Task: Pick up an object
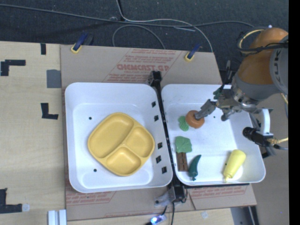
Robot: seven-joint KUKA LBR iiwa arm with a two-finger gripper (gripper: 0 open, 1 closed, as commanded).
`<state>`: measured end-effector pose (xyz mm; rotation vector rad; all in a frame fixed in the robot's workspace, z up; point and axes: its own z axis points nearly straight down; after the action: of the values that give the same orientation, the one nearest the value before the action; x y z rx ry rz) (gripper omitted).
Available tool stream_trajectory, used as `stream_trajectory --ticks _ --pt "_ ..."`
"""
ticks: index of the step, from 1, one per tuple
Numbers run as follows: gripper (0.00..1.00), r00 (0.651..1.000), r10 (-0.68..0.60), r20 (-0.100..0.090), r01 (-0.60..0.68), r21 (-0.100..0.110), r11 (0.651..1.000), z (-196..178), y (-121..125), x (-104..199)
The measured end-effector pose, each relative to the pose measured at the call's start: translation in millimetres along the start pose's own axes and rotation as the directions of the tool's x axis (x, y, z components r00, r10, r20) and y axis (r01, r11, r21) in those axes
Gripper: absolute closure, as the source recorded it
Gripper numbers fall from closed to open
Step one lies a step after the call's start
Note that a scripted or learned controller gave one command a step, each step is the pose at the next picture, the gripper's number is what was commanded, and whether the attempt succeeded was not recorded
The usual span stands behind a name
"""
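Right now, from the overhead camera, I see my gripper [216,110] in the right bin [255,175], jaws spread apart, one finger [205,109] reaching the orange piece [193,119] near the bin's middle. Open white floor lies between it and the yellow corn [233,164] toward the near rim. The green pieces [183,144] sit along the divider. The yellow sectioned plate [121,143] sits in the left bin [75,125].
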<state>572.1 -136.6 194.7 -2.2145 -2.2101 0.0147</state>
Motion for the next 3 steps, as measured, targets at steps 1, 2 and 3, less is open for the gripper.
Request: stream_trajectory --ticks 1,2,3 --pt "0.0 1.0 -0.004 0.002 0.004 -0.014 1.0 -8 3 0" --pt "0.0 1.0 -0.003 0.003 0.004 -0.01 1.0 42 12 2" --pt "0.0 1.0 -0.004 0.002 0.004 -0.011 1.0 98 19 10"
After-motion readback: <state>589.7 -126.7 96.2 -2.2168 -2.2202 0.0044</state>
